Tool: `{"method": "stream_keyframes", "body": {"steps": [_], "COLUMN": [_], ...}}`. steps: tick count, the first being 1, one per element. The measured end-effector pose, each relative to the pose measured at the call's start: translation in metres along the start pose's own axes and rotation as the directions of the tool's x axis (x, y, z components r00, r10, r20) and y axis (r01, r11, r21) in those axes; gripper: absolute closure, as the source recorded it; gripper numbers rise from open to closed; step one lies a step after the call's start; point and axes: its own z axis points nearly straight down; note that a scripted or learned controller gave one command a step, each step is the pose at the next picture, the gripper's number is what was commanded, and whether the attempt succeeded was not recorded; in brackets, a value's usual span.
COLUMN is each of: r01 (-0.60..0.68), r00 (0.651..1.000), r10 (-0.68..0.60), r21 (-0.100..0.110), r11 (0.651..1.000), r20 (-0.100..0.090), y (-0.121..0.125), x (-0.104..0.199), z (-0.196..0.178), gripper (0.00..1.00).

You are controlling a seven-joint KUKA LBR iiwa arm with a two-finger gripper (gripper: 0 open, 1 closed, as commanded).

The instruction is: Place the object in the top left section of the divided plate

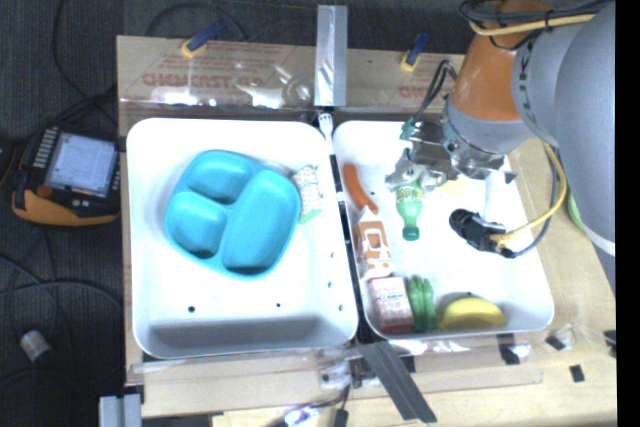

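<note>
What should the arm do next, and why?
Probably lower a little onto the green bottle: the tool hangs right above it in the right bin, and the blue plate waits in the left bin. I can't tell whether it has a grip.

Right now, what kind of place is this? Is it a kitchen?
Probably not a kitchen but a robot test bench or lab. A grey and orange robot arm reaches over two white bins, cables trail on the dark floor, and the food, like the banana and the green bottle, looks like toys.
</note>
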Motion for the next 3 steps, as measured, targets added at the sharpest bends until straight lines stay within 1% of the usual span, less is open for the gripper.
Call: {"method": "stream_keyframes", "body": {"steps": [1,2,3], "r01": [0.07,0.139,0.261], "r00": [0.998,0.99,0.965], "r10": [-0.07,-0.139,-0.261], "r21": [-0.002,-0.001,-0.001], "r11": [0.998,0.99,0.965], "r20": [0.0,0.001,0.002], "y": [-0.043,-0.043,-0.097], "x": [-0.058,0.017,0.069], "z": [0.089,0.005,-0.097], "gripper": [1.0,1.0,1.0]}}
